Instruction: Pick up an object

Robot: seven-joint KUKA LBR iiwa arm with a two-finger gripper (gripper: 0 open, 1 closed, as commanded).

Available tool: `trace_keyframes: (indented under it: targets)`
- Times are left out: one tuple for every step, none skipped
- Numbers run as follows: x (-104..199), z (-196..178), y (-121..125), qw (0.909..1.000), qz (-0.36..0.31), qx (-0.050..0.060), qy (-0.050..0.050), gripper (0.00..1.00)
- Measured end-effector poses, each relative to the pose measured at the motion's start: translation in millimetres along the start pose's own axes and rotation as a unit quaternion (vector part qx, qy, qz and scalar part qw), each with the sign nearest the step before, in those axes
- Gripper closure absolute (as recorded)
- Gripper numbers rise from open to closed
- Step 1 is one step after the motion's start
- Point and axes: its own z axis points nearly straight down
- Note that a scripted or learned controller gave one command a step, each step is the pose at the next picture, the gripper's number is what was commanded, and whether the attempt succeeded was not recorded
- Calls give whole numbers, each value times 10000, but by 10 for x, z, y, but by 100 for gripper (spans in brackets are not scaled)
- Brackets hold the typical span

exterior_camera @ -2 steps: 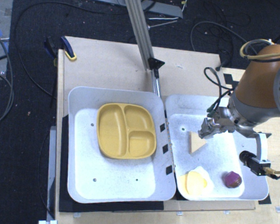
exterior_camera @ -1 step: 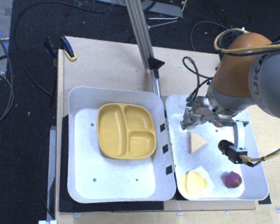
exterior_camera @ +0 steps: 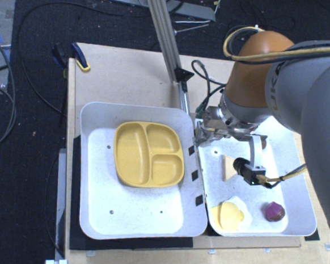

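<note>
Grey arm (exterior_camera: 313,94) poises jaws over left edge of right bin (exterior_camera: 293,167).

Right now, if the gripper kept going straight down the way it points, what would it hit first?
Probably the right bin, its bare floor by the left wall, where the gripper hangs. Depth is unclear, so it might catch the rim instead.

Yellow plate (exterior_camera: 149,155): 3 compartments, flat, right way up, mid-back of left bin (exterior_camera: 96,174). Right bin (exterior_camera: 252,199): pale yellow lump (exterior_camera: 229,214), rounded, poss. toy fruit, front-left. Small purple ball (exterior_camera: 274,211) front-right, apart from lump. Beige block (exterior_camera: 228,168), narrow, lying behind lump, mid bin.
</note>
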Motion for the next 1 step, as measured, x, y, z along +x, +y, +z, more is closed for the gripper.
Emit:
trace_keyframes:
  targets:
    - [509, -139, 226, 10000, 0, -14, 3, 100]
